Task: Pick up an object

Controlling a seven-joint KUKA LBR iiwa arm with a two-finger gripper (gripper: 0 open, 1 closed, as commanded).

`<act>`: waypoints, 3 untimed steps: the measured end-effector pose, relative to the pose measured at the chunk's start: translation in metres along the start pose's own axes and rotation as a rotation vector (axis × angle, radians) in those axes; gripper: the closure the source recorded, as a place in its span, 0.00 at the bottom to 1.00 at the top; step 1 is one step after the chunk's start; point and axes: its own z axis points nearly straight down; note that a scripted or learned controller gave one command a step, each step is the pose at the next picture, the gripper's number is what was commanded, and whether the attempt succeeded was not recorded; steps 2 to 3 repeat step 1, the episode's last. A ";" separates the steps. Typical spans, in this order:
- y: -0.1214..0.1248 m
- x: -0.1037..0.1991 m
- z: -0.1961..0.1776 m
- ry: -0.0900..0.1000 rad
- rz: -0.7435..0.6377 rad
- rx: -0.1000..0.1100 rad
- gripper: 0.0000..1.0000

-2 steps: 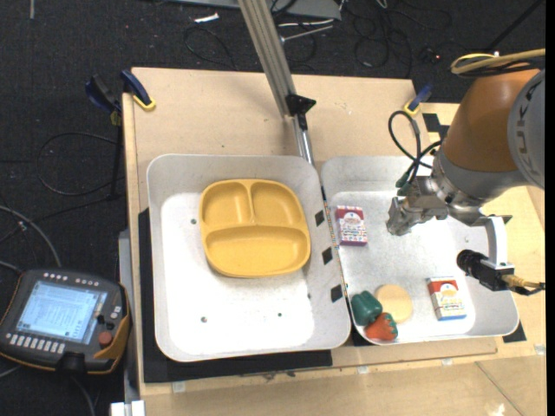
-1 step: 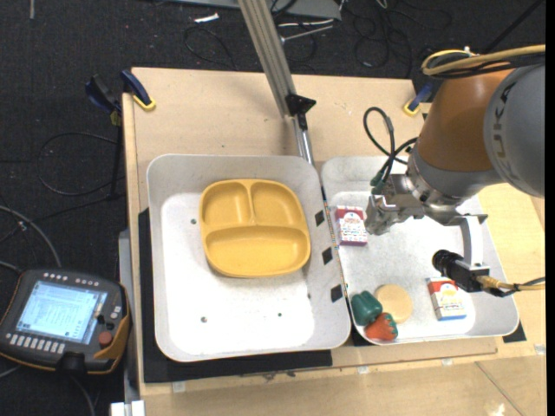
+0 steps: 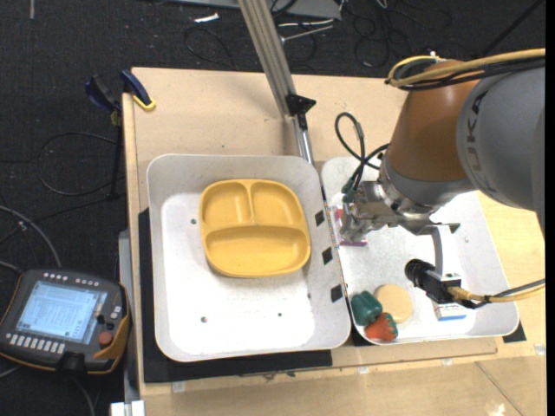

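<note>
Yellow plate (image 3: 256,228): a divided plate with three compartments is seen lying flat in the left bin (image 3: 173,319), toward that bin's upper half, well apart from the arm.
Handheld controller (image 3: 61,319): a grey pendant with a lit screen is set on the dark floor at 8 o'clock from the plate, outside the bench.
Right bin (image 3: 486,258): a shallow white bin is placed just beside the left bin, at 3 o'clock from it; its near corner holds the small objects.
Green object (image 3: 364,303): a small green piece is found in the near left corner of the right bin, touching the red piece.
Red object (image 3: 380,327): a small red piece is seen at 5 o'clock from the green one, against the bin's near rim.
Tan disc (image 3: 395,300): a round pale piece lies just beside the green one, at 3 o'clock from it.
Gripper (image 3: 354,228): it is lowered at the left edge of the right bin, at 12 o'clock from the green object and apart from it; a bit of purple is seen at its tip, and whether the fingers are apart or together cannot be told.
Arm (image 3: 451,137): the grey body with its orange band is seen over the far part of the right bin.
Metal pole (image 3: 269,42): a slanted pole is fixed at the bench's far edge.
</note>
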 end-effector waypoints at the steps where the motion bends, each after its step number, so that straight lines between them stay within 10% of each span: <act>1: -0.004 0.054 -0.013 0.000 0.000 -0.002 1.00; 3: -0.004 0.054 -0.013 0.000 0.000 -0.002 1.00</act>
